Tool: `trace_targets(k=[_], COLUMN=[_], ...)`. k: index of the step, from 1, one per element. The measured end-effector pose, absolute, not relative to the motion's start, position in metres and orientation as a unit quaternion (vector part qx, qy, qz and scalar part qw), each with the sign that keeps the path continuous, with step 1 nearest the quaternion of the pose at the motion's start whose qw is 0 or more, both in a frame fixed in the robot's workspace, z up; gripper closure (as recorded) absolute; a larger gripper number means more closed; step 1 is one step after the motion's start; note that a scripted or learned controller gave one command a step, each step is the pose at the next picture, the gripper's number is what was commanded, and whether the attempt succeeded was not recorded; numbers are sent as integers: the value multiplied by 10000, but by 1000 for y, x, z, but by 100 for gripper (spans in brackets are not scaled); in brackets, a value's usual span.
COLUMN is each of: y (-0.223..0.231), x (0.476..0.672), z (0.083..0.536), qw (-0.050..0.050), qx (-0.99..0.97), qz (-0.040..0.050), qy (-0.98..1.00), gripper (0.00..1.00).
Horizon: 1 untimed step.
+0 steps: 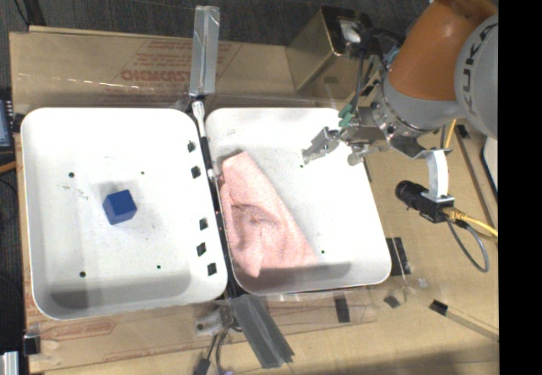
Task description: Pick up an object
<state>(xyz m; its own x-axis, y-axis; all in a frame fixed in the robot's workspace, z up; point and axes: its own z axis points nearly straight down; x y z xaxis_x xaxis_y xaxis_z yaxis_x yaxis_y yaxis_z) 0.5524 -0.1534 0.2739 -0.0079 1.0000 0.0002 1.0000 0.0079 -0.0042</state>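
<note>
Two shallow white bins sit side by side on the worktop [474, 314], which is lined with brown cardboard and runs off the frame at the bottom and left. Left bin [51, 195] lies well away from the end effector, across the divider; right bin [356, 221] lies directly under it. Next in size, the grey arm [445, 52] with its orange band reaches in beside the right bin's far corner, its upper part cut off by the frame edge, its wrist crowded with cables and brackets that are hard to sort out. A pink cloth [258, 217] lies crumpled in the right bin, below and to the side of the end effector, pressed against the wall shared with the left bin; its lower end sits in shadow at the bin's near wall. The end effector [320, 145] hangs over the far part of the right bin, apart from the cloth, with nothing seen between its fingers; it is small and blurred, so whether the fingers are spread or closed I cannot tell. Smallest, a blue cube [120, 206] rests alone on the left bin's floor, well apart from the end effector
</note>
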Motion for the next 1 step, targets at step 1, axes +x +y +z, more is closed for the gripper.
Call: trace_targets(k=[1], y=[-118], x=[476], z=[122], qw=[28], qx=[-6248], qz=[11], qy=[-7807], gripper=[0])
